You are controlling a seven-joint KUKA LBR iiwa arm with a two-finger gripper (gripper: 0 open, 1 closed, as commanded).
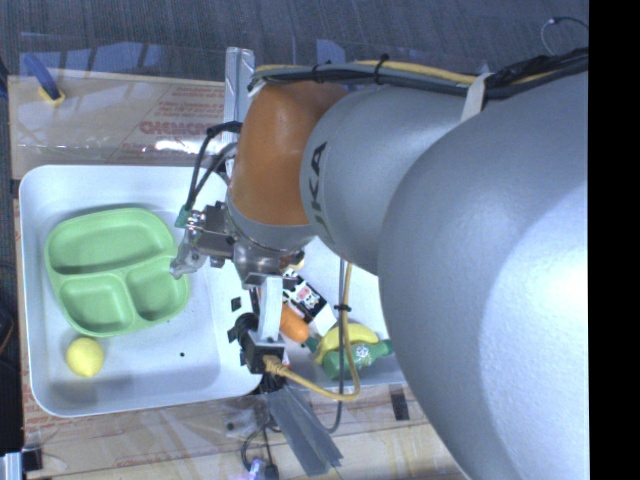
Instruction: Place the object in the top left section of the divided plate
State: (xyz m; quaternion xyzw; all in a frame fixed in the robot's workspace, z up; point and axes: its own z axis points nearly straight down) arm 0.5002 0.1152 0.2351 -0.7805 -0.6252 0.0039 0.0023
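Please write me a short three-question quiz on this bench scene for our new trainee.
1. True or false: the green divided plate lies in the left white bin.
2. Which item lies in that bin just below the plate?
A. a yellow lemon
B. a red cup
C. a blue sponge
3. Fill in: the arm's band above the wrist is ____.

Key: 1 true; 2 A; 3 orange.
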